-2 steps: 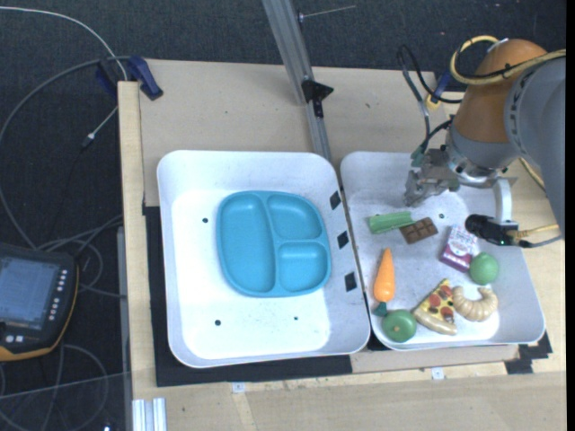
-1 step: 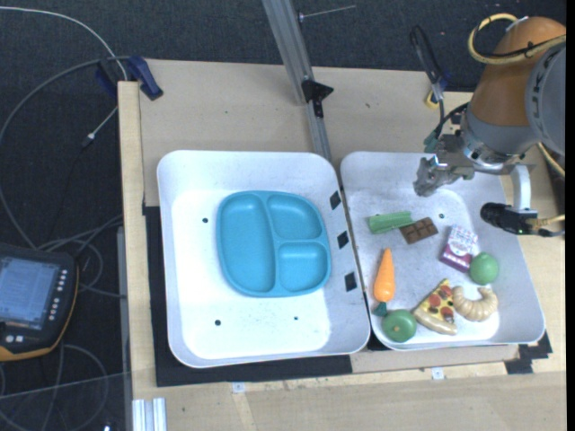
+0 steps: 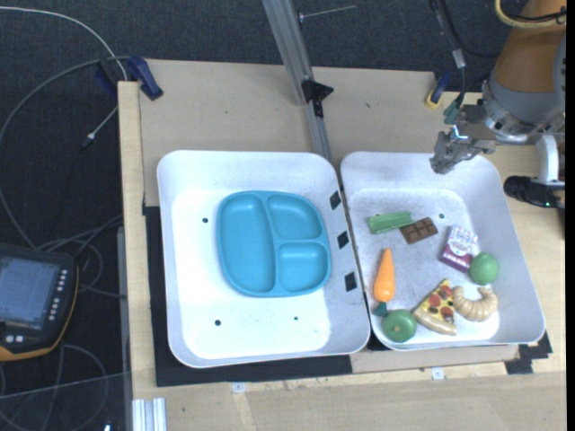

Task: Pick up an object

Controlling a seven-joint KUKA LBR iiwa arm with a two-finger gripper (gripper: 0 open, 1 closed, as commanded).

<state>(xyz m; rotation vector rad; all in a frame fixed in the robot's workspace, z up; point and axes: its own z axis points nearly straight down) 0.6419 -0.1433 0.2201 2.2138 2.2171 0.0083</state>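
The grey two-finger gripper [image 3: 446,158] hangs over the far rim of the right-hand shallow white bin [image 3: 517,241]. Nothing sits between its fingers; how far they stand apart cannot be told at this resolution.

All the toy food lies nearer the camera than the jaws, well apart from them. Count, one of each unless noted:
- green rectangular block [image 3: 389,222]
- brown chocolate slab [image 3: 418,232]
- pink-and-white carton [image 3: 458,247]
- orange plastic carrot [image 3: 384,275]
- pizza slice [image 3: 437,307]
- tan croissant [image 3: 475,303]
- green round fruit, two [image 3: 484,268] [image 3: 400,327]

The left-hand white bin [image 3: 184,268] holds one blue three-compartment plastic plate [image 3: 272,242].
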